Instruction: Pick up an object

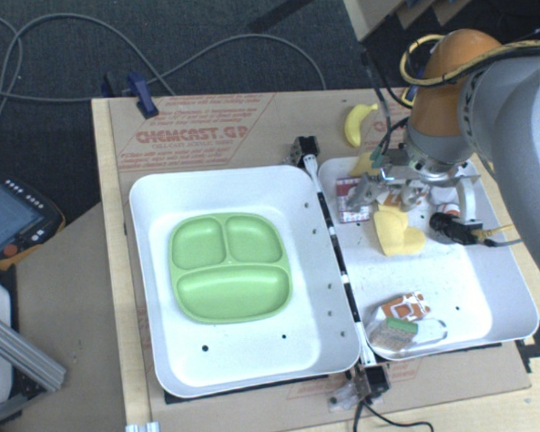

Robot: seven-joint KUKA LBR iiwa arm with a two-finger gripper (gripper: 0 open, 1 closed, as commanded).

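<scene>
The right bin [493,288] holds a pale yellow block [397,233], a small red and white packet [349,199] by its left wall, and a clear-wrapped item with an orange label [402,324] near the front. My gripper [393,186] hangs low over the far end of this bin, just above the yellow block and right of the packet. Its wrist hides what lies directly under it. Nothing is visibly held.
The left bin [154,263] carries a green divided plate [229,266]. A yellow banana [359,123] lies on the bench behind the right bin. Black cables [462,231] trail from the wrist across the right bin's far side. The big grey arm [509,104] covers the upper right.
</scene>
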